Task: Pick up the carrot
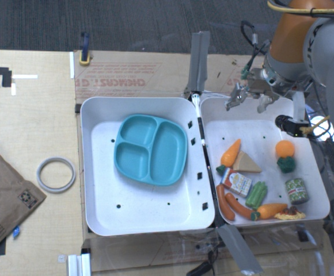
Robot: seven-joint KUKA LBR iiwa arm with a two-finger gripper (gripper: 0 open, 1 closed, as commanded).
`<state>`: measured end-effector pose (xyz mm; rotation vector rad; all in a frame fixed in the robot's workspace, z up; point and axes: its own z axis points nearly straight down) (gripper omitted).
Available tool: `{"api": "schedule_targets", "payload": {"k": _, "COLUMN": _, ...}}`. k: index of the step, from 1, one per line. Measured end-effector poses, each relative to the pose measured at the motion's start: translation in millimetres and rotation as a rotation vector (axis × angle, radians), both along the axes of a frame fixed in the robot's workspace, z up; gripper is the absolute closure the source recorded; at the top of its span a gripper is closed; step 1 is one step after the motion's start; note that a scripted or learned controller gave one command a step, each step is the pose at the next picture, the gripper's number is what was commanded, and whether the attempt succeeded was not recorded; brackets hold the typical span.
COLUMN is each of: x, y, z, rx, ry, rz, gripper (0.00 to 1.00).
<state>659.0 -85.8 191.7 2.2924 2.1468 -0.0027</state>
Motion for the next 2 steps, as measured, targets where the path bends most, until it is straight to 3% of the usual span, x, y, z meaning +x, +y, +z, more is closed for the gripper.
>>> {"api": "schedule_targets", "payload": {"k": 1, "x": -22.5, "y": -28.5, "z": 9.5, "rx": 0.000, "ry": 0.002, "rz": -0.231, "gripper": 0.00}}
{"api": "schedule_targets", "payload": {"k": 2, "x": -70.8, "y": -17.2, "z": -100.0, "rx": 0.002, "ry": 0.000, "rz": -0.119, "gripper": 0.00}}
